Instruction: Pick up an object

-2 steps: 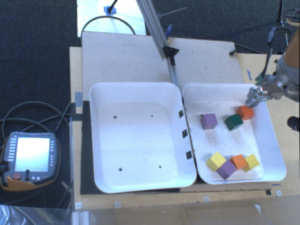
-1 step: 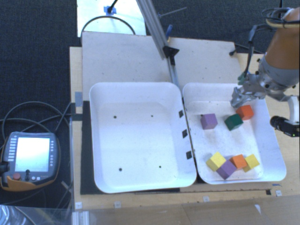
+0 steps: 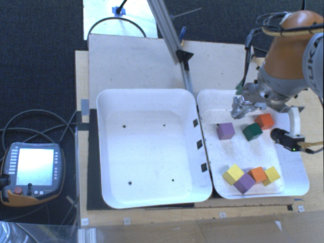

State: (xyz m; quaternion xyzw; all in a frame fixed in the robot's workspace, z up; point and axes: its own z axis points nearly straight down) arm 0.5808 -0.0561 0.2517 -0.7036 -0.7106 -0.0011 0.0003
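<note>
The right bin (image 3: 217, 186) holds several small blocks. A purple cube (image 3: 226, 131) lies near its middle, with a green block (image 3: 252, 131) and an orange-red block (image 3: 264, 120) to its right. Along the front sit a yellow block (image 3: 234, 174), a purple block (image 3: 245, 183), an orange block (image 3: 258, 174) and a second yellow block (image 3: 272, 175). My gripper (image 3: 241, 109) hangs over the back of the right bin, above and slightly right of the purple cube, with nothing seen between its fingers.
The left bin (image 3: 109, 135) stands beside the right one. A slanted metal pole (image 3: 167, 24) crosses the back of the bench. A teach pendant (image 3: 31, 172) lies on the floor at the left. A black cable fitting (image 3: 284, 137) hangs by the right bin's edge.
</note>
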